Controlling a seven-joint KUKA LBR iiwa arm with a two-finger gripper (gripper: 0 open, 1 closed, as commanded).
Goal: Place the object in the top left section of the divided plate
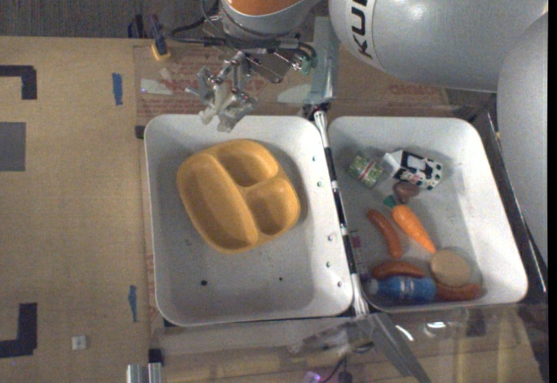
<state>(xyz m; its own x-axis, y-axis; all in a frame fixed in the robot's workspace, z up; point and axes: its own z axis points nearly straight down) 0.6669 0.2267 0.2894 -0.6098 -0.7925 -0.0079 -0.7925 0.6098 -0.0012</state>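
Observation:
A yellow divided plate (pixel 193 198) with three sections lies in the left white bin (pixel 261 285), toward its far side, and all its sections are bare. My gripper (pixel 219 117) hangs over the far rim of the left bin, just beyond the plate's top edge. Its two pale fingertips (pixel 210 115) stand slightly apart with nothing between them. The right bin (pixel 487 198) holds several loose items: a green packet (pixel 365 168), a black-and-white carton (pixel 418 169), an orange carrot (pixel 414 228), a sausage (pixel 385 232) and a blue bottle (pixel 403 289).
A round tan piece (pixel 450 268) and two more sausages (pixel 399 269) lie at the right bin's near end. The grey arm (pixel 435 7) spans the upper right. Brown cardboard with blue tape marks (pixel 117 88) lies left of the bins.

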